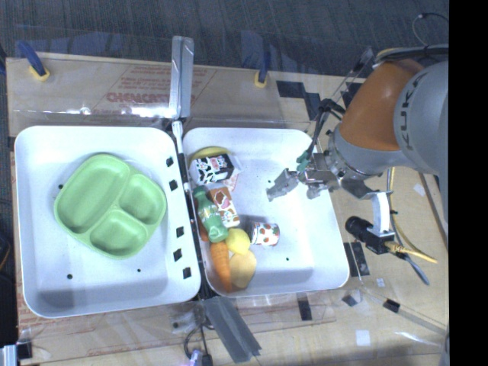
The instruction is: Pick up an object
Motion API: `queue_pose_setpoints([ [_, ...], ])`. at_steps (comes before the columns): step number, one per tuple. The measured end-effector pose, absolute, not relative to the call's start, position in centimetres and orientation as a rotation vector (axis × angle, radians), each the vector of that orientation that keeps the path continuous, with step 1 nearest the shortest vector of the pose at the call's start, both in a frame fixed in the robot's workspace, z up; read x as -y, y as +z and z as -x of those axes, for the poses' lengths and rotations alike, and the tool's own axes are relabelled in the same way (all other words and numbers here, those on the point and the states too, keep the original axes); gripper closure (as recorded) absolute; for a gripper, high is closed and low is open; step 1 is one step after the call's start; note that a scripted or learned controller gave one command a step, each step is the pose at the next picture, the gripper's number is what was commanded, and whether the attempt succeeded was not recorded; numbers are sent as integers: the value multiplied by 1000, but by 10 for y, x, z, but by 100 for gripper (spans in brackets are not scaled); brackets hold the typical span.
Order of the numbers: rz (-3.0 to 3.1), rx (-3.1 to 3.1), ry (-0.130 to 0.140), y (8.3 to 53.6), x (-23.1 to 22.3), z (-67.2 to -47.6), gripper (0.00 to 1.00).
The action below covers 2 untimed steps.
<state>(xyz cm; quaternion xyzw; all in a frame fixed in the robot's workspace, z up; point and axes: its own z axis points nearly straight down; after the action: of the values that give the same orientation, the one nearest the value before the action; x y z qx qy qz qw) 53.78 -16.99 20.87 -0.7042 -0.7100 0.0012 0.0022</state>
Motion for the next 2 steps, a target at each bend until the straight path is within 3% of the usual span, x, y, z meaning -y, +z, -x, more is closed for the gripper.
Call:
queue_pose_setpoints([
  [1,2070,2363,2,91,177,-509,0],
  [2,2061,2368,4,101,176,-509,100],
])
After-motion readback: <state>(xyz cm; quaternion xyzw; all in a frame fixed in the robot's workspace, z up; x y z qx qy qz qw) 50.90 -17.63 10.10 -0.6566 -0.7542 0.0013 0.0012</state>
